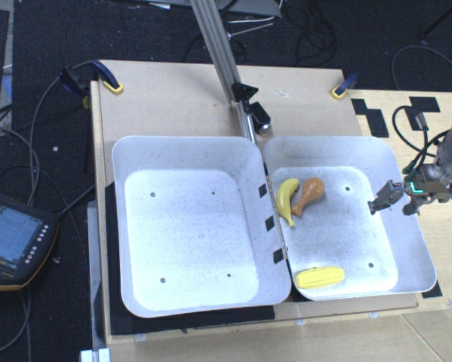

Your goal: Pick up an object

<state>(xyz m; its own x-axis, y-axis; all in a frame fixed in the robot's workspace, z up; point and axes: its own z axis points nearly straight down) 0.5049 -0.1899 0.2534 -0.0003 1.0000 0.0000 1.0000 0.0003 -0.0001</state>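
Gripper (396, 199) fingers apart, nothing btwn them, over right bin (376, 157) right edge; banana (287, 199) touches drumstick (309, 193), so grasp may slip.

From my seat, the two bins look like matt white plastic, the left bin (188, 225) and the right bin (361, 225) both speckled with fine dark flecks. The bench (210, 100) under them reads as pale, smooth wood. I see a banana (287, 199) with a smooth, slightly glossy yellow skin, a drumstick (309, 194) in smooth orange-brown plastic, and a corn cob (320, 277) with a ribbed yellow surface. The slanted rail (218, 44) at the far side looks like brushed metal. The gripper (395, 200) looks dark and matt.
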